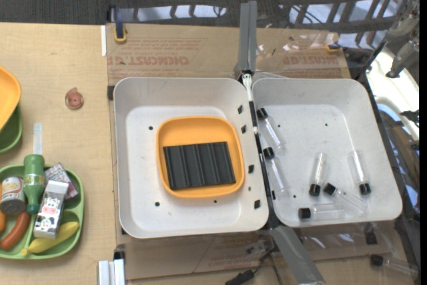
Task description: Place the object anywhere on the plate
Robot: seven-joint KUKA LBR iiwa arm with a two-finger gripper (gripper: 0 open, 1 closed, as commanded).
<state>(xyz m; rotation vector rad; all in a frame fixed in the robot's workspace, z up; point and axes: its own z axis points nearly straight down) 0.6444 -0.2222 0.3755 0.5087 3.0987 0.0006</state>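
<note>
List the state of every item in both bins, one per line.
orange plate: upright in left bin, carrying a dark ribbed block.
dark ribbed block: flat on the plate, toward its near side.
clear tubes: lying flat, black caps on, scattered in right bin; none on the plate.

A pale grey, glossy stretch of the arm, its details blurred.

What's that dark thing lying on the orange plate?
A dark grey ribbed slab lies flat on the orange plate, which sits in the left white bin. It covers the plate's middle, so nothing beneath shows.
</note>
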